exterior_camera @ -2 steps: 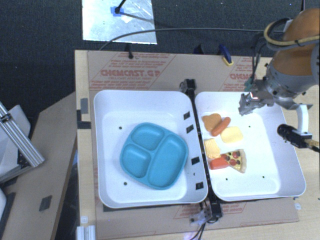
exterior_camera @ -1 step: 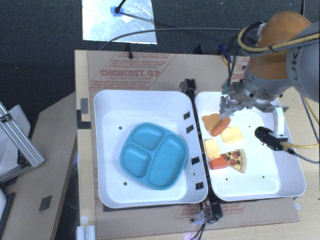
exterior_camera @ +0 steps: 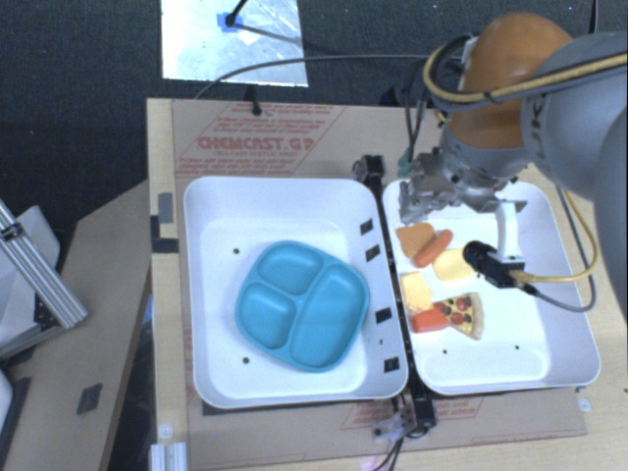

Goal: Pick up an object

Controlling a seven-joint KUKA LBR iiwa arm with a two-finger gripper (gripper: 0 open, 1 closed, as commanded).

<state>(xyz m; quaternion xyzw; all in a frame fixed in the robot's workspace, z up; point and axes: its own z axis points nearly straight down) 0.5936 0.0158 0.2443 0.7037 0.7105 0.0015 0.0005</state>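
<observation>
Pizza slice (exterior_camera: 461, 314) well below pincer (exterior_camera: 422, 204), apparently

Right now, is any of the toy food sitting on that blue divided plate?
No. The blue plate lies bare in the left bin, while the pizza slice and other food lie in the right bin.

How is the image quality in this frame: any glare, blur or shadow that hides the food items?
Camera view: lighting is even and soft overall; the foil sheet at the top glares bright; the pizza slice and blue divided plate are mildly soft but readable; the arm casts a faint shadow on the right bin; the gripper looks slightly blurred.
</observation>
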